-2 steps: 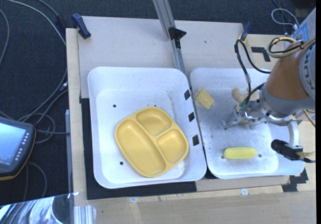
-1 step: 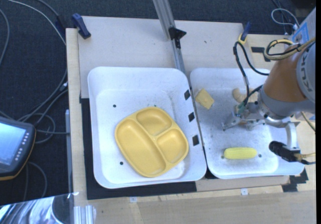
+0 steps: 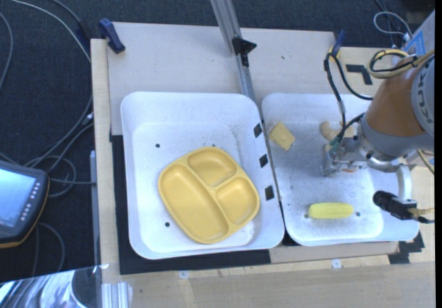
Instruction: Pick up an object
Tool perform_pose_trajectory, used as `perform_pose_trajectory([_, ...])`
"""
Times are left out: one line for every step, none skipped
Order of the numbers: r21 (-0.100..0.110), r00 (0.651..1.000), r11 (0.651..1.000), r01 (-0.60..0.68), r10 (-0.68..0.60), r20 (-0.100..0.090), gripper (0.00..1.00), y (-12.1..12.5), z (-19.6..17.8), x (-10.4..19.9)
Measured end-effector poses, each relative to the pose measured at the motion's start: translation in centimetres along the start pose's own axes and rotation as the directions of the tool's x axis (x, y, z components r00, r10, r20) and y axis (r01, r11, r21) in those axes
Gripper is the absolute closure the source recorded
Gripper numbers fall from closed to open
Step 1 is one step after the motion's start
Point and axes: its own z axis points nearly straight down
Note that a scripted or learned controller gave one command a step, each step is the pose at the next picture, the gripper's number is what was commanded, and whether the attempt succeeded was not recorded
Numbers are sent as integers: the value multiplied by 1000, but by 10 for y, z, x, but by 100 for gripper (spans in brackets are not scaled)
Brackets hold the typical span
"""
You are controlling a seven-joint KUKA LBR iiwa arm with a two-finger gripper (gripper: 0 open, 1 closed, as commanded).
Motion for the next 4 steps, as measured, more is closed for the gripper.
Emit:
perform_pose_trajectory([-6,1000,1000,1,-1,4,100,6,-45,2])
perform_pose_trajectory([-8,1000,1000,0,0,5,100,14,-103,-5])
perform_pose_trajectory([-4,1000,1000,0,0,3,100,15,-113,-5])
perform_pose_trajectory([1,1000,1000,5,-5,-1,100,25,-106,50])
